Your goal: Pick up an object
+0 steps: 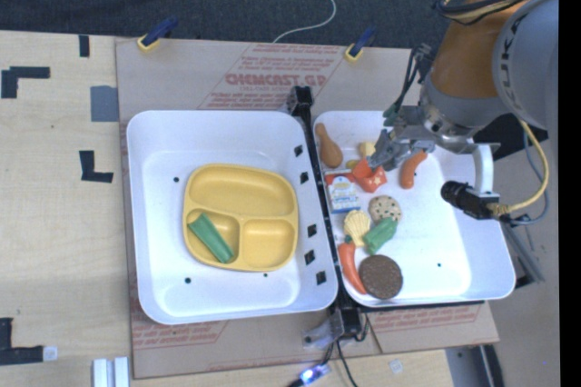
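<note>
My gripper [388, 151] hangs low over the upper part of the right bin [472, 272], right of the frame's centre, with my grey wrist and its orange band rising behind it toward the upper right. The fingers point down and to the left, at the crowd of toy food along the bin's left wall. Whether they stand wide or narrow I cannot tell; they are dark against dark from this height, and I see nothing held between them.

The nearest candidates lie just below and beside the tips: a red piece [368, 175] touching or nearly touching them, and an orange sausage-shaped piece [411, 168] just to the right. A brown drumstick shape [328, 146] sits further left against the wall. Lower in the frame come a cookie [385, 208], a green piece [380, 233], a carrot [351, 265] and a dark round patty [380, 276].

I judge I am placed here because the red piece is the target (it sits right under me). The things lie close together, so a grasp could nudge a neighbour.

The left bin [154, 194] carries a yellow divided plate [243, 217] with a green pickle-like piece [211, 236] in its lower-left compartment.
</note>
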`<state>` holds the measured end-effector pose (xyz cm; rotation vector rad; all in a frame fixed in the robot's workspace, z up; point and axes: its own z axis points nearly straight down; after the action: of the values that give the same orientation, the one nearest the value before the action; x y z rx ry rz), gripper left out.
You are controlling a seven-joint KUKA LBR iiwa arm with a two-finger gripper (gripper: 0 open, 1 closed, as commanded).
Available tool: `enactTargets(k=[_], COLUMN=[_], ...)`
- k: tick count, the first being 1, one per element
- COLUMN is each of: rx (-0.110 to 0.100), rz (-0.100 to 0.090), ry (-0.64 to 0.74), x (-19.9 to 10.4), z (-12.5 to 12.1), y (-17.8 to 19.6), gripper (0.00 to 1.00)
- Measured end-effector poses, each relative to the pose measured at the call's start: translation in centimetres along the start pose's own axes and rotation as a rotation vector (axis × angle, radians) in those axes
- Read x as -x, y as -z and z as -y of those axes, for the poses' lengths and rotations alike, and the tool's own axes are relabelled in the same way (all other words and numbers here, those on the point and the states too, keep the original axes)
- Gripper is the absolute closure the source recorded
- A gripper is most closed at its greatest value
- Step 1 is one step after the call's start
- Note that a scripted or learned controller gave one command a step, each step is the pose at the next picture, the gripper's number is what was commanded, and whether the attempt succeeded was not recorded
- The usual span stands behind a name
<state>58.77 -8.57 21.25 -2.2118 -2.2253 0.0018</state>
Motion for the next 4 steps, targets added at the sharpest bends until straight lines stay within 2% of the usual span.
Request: enactTargets(k=[1, 2, 3, 4], rx=[0.000, 0.000, 0.002, 0.002], rz=[0.000, 0.000, 0.001, 0.002], ry=[0.000, 0.001, 0.001, -0.002], x=[-5.4, -10.7, -15.7, -18.0], z=[0.3, 2.8, 4.0, 3.6], y=[-0.4, 0.5, 1.9, 2.0], gripper=[1.00, 1.00, 1.00, 1.00])
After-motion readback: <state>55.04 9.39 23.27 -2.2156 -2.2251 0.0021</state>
